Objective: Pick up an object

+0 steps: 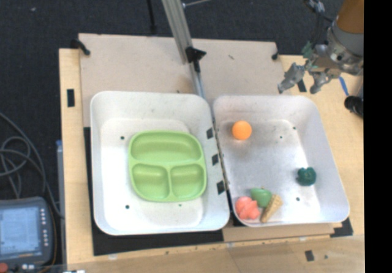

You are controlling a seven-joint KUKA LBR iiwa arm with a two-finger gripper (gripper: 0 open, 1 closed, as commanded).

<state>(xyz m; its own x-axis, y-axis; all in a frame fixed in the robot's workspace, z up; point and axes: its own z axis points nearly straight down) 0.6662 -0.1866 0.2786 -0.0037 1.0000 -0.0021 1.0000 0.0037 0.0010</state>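
Note:
In the right bin [318, 143] an orange ball [242, 130] lies near the far left corner. A dark green toy [306, 175] rests by the right wall. At the near edge, a pink toy [247, 207], a light green toy [262, 196] and a tan cone-shaped piece [272, 207] huddle together. My gripper [301, 79] hangs above the bin's far right corner, over the bench, open with nothing between its fingers. It is well apart from every object.
The left bin [110, 143] holds a green divided plate [166, 166]. A slanted metal pole [174, 14] rises from behind the seam between the bins. A screen unit [23, 232] sits at the lower left, off the bench.

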